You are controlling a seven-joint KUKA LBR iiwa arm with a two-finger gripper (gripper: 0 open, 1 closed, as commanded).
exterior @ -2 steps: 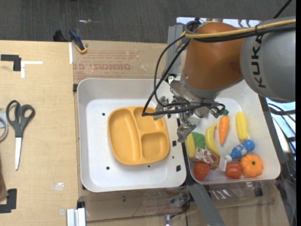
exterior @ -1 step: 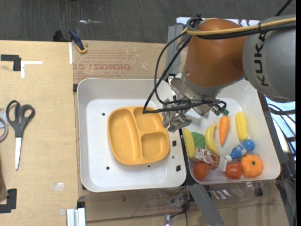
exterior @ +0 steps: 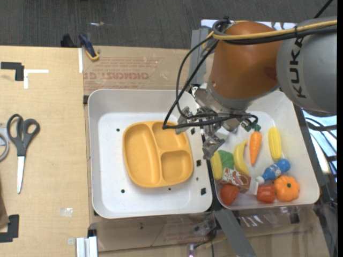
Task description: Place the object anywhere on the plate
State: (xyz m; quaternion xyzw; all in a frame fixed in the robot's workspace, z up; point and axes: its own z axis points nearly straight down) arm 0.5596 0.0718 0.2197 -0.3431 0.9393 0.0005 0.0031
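At far left we see scissors [exterior: 20, 139] lying flat on the wooden bench [exterior: 48, 197], well apart from the bins. Next comes the left bin [exterior: 102, 197], and in it the yellow plate [exterior: 158, 154], a tray of three compartments, all of them bare. Above the divide between the two bins we find the gripper [exterior: 213, 142], hanging from the arm [exterior: 252, 58] with its orange band, black cables looping round it; whether the hand is open or clenched we cannot tell, as the wrist and cables crowd it from above. We see nothing gripped below it. In the right bin [exterior: 311, 194] lie the toys, none on the plate: a yellow piece [exterior: 216, 166] and a green one [exterior: 226, 157] just beneath the gripper, a banana [exterior: 240, 159], a carrot [exterior: 255, 145] upright beside it, and a corn cob [exterior: 275, 143]. Along the near wall we count a tomato [exterior: 229, 194], a small packet [exterior: 236, 176], a red piece [exterior: 266, 194], a blue-capped bottle [exterior: 275, 169] and a pumpkin [exterior: 286, 188] at the right.
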